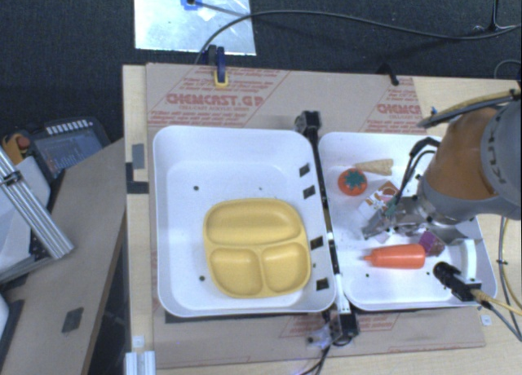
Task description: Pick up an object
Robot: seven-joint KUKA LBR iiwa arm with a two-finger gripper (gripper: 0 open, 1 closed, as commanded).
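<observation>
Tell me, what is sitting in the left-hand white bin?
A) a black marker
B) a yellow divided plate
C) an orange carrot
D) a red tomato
B: the yellow divided plate lies alone in the left bin, while the orange carrot and red tomato are in the right bin.
</observation>
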